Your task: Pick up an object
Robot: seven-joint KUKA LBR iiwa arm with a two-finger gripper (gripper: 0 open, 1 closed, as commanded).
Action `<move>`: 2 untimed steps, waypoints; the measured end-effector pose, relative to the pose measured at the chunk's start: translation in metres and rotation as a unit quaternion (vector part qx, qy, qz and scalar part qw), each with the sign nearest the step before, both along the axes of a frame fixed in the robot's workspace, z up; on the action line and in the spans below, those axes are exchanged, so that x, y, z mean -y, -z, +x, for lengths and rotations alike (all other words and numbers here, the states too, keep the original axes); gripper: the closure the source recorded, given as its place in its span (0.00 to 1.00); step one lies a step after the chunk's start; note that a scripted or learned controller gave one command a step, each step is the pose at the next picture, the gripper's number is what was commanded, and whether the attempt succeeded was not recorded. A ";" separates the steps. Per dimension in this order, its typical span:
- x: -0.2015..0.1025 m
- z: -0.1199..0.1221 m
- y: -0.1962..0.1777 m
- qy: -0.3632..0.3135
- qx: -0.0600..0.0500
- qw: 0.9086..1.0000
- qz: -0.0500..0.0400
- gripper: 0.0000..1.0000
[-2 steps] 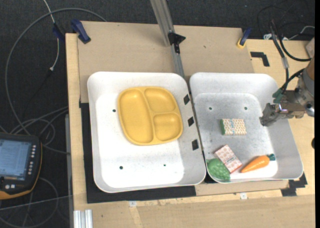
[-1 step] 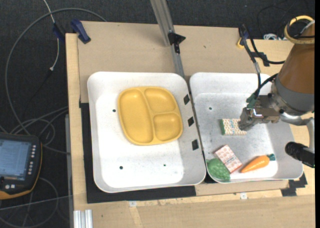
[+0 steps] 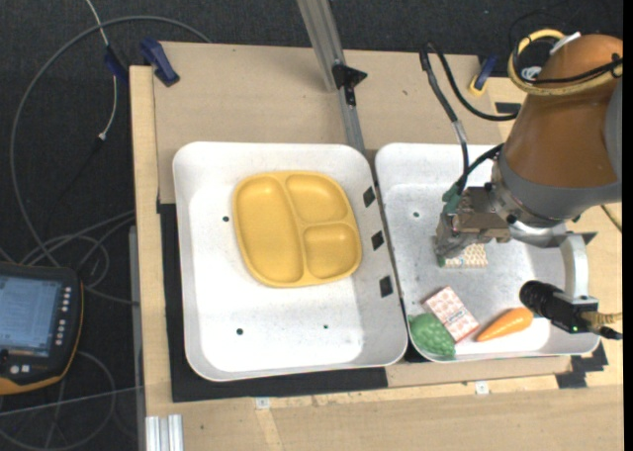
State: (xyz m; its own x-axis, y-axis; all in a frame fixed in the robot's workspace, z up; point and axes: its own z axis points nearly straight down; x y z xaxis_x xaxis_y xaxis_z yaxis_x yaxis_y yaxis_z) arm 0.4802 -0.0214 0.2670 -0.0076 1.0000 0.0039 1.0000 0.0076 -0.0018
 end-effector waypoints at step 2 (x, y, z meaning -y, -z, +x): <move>-0.095 0.012 0.018 0.001 0.000 1.000 -0.001 1.00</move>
